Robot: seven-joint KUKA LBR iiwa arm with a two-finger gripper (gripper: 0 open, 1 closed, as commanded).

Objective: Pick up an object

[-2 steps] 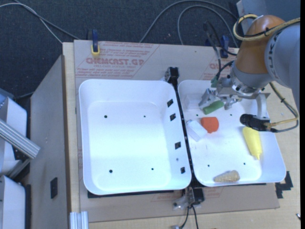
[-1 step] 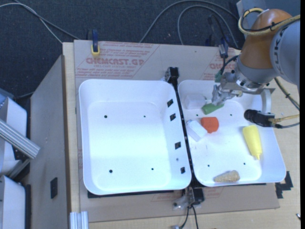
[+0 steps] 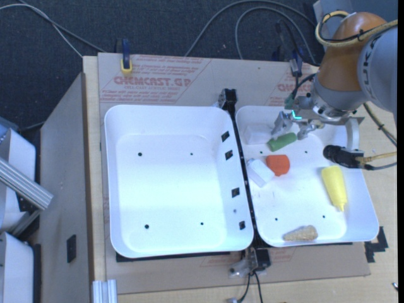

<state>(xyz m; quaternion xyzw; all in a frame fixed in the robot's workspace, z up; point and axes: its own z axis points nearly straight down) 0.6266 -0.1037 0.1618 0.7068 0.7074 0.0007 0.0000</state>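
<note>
Counted on the surface: two white bins, side by side. Left bin, well off to the view's left of the fingers; four small dark dots on its floor. Right bin, directly under the fingers; five loose things in it, one of each kind.

Fingers spread apart, pointing down into the far-left part of the right bin, with no object clamped between them.

- One green piece: elongated, lying tilted, upper end right at the fingertips, the rest running down and left of them. Touching or not: cannot tell.
- One orange piece: rounded, near, below the fingers and just past the green piece.
- One white block: below and left of the fingers, touching or just beside the orange piece.
- One yellow bottle: below and right of the fingers, apart from the rest.
- One tan piece: well below the fingers, at the bin's near rim.

Two blue-and-yellow clamps on the far edge of the board: first clamp far left of the fingers, second clamp just above them.

Writing read on the board, in red print: "CHEMCAST GP", up and left of the fingers. Smaller red lines beneath too small to read. Second red print near the fingers partly hidden, unreadable.
</note>
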